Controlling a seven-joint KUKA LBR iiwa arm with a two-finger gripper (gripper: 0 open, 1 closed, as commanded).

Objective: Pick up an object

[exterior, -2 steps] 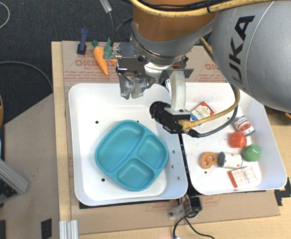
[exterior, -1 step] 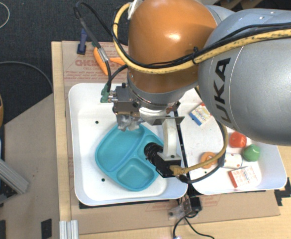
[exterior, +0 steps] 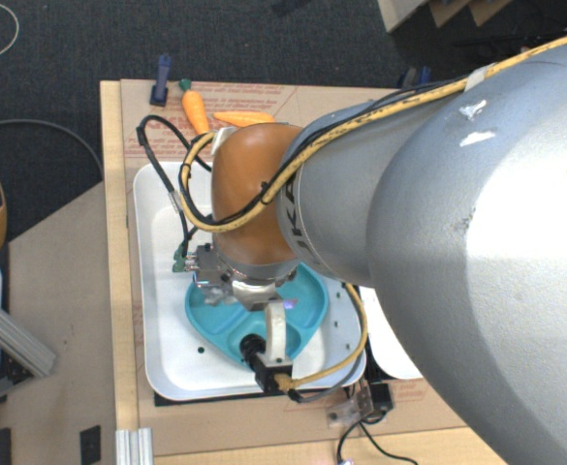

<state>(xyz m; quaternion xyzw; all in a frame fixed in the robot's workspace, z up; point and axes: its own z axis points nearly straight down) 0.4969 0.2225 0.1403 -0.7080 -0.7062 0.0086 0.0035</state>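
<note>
A teal heart-shaped plate (exterior: 211, 321) lies in the near part of the left white bin (exterior: 157, 260). My gripper (exterior: 247, 296) hangs straight over the plate, low inside the bin, and the orange wrist band and grey arm cover it from above. An orange carrot (exterior: 196, 110) with a green top lies on the bench beyond the bin's far edge. A second orange piece (exterior: 242, 118) rests beside it, partly hidden by my wrist.
The grey arm covers the right bin and most of the right half of the view. A blue clip (exterior: 160, 77) sits at the bench's far left corner. Bare bin floor (exterior: 162, 216) shows to the left of the wrist.
</note>
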